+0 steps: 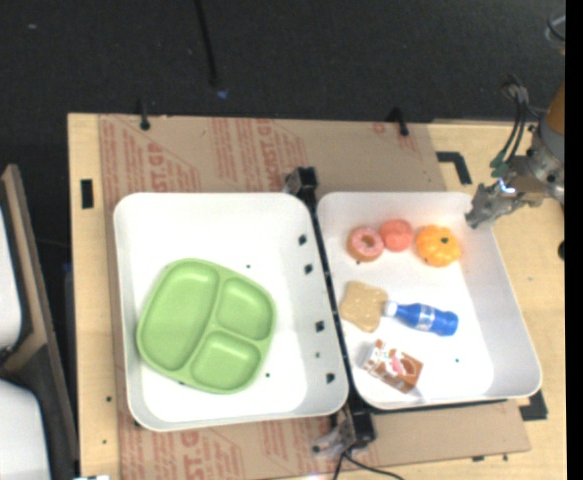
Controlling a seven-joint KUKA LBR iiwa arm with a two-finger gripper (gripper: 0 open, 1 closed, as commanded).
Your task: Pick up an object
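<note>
1. Camera view: we see the gripper [490,205] at the far right corner of the right bin [501,298], over its rim; we cannot tell its state.
2. Candidates sit bunched: orange fruit [437,245], pink ball [397,234] and donut [365,243] touch.
3. Risk: we nudge neighbours instead of gripping one.
4. Blue bottle [423,317] may roll away.

Glossy white plastic bins [221,218] on matt printed cardboard [201,153]; smooth green plastic tray [206,325].
</note>
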